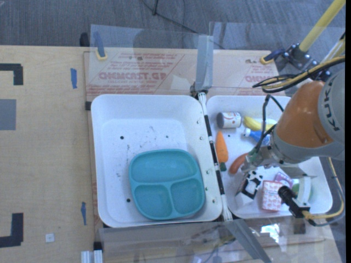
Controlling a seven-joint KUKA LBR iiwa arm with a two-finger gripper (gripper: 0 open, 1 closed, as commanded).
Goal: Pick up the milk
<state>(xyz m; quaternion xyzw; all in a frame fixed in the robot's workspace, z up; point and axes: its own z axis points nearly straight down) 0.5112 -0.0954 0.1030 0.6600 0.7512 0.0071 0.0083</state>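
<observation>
The gripper (250, 184) hangs low at about 7 o'clock in the right bin (235, 203), under the grey and orange wrist. Whether it is open or closed cannot be told from this angle, and nothing is seen in its hold. The pink and white carton (271, 195), which is probably the milk, lies at 6 o'clock in the same bin, just beside the gripper on its 4 o'clock side.

The main risk is that the gripper closes beside the carton and not around it, because it seems offset toward 9 o'clock. It could also push the carton against the bin wall, or catch the small pink packet (283, 177) at the carton's 1 o'clock. A reddish-orange thing (239, 162) sits near the gripper at 11 o'clock, with a carrot (221, 147) beyond it. A can (229, 119) and a yellow thing (255, 123) lie well apart at 12 o'clock and are not in the way. The left bin (148, 130) holds a blue-green plate (164, 182).
</observation>
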